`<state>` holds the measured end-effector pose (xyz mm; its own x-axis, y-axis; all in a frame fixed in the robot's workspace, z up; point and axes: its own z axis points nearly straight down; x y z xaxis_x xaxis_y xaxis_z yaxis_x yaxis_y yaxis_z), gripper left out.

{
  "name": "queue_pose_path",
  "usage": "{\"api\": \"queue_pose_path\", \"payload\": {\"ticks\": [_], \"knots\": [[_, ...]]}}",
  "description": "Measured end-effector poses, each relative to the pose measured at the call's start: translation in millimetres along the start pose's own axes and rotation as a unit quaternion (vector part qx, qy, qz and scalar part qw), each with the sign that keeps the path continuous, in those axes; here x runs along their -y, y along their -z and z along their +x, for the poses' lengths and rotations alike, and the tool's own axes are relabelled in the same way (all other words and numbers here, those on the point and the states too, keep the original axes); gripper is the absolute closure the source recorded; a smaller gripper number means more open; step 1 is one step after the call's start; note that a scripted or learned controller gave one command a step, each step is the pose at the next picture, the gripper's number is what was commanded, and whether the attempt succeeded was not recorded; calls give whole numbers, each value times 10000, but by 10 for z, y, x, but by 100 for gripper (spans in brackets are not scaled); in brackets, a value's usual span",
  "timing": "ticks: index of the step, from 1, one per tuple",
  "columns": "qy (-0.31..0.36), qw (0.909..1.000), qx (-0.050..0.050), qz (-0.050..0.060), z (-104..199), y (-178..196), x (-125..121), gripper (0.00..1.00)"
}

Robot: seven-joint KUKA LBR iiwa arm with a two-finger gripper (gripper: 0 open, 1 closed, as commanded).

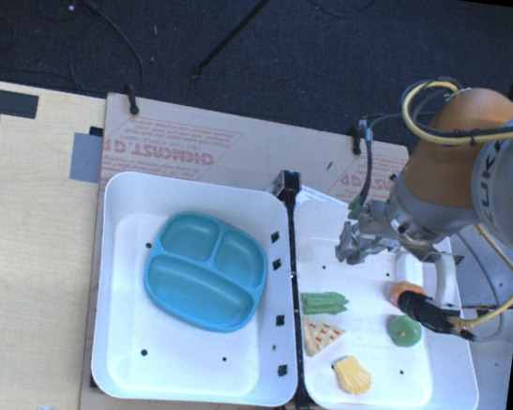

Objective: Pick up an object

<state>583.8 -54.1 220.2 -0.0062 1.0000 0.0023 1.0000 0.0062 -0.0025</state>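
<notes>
Right bin (457,393): green bean (324,303), long axis left-right, near the divider; waffle wedge (320,335), tip pointing nearer; yellow piece (352,376); green round (404,331); orange piece (405,292). Left bin (112,359): blue plate (205,270). Gripper (357,247) over the right bin's far part, above the bean; finger state indiscernible.

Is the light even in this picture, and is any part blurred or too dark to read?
Camera view: bright, even light on both white bins, soft shadows; the floor above the bench is dark; the gripper looks slightly soft, its fingers unclear; the blue plate is sharp.
</notes>
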Motion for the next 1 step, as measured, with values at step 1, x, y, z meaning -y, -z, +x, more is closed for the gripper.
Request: {"api": "queue_pose_path", "payload": {"ticks": [1], "knots": [[1,10000,1,2,629,34,-80,100]]}}
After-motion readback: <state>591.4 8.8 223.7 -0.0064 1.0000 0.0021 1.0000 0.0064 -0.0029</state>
